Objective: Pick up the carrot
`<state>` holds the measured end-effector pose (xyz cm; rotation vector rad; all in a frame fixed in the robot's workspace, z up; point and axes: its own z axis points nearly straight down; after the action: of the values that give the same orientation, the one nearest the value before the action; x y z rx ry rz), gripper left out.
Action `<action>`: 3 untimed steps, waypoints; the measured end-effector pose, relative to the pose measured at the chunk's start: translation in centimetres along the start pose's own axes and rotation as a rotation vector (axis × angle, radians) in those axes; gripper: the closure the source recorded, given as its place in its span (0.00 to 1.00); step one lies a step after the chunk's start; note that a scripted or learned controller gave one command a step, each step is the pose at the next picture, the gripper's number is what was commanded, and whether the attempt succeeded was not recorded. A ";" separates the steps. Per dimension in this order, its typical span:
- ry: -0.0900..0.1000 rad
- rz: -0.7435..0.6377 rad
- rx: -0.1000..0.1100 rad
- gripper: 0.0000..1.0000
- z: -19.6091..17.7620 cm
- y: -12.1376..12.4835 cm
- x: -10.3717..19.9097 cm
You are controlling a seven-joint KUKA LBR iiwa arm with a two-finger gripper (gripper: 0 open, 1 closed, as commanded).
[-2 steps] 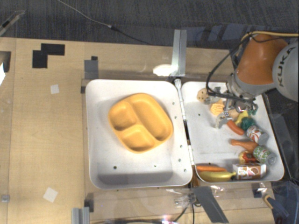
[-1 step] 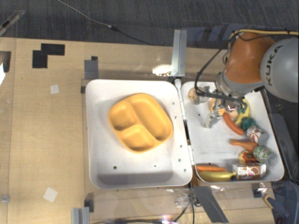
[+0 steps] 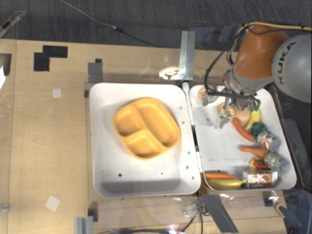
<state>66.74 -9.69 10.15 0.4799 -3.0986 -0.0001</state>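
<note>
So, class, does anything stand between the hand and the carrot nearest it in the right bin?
Nothing visible does. The hand hangs right beside the upper end of the carrot. The yellow and green toys lie on the carrot's far side, not between.

Pale wooden bench (image 3: 44, 145) with black markings, dark grey carpet (image 3: 146, 6) beyond.

A robotics lab, by the look of it: a KUKA arm (image 3: 273, 57) reaches over two white bins (image 3: 100, 145) fixed to a plywood table (image 3: 44, 145). Cables (black ones) (image 3: 73, 6) trail across dark carpet, and toy food (image 3: 253, 150) fills one bin.
</note>
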 end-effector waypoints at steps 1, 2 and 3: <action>-0.015 -0.061 0.007 0.00 1.1 0.1 -0.5; -0.018 -0.112 0.008 0.00 0.7 0.5 -0.7; -0.020 0.134 0.003 0.00 -1.6 0.3 -0.6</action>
<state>67.20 -9.25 11.78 0.2730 -3.1439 0.0010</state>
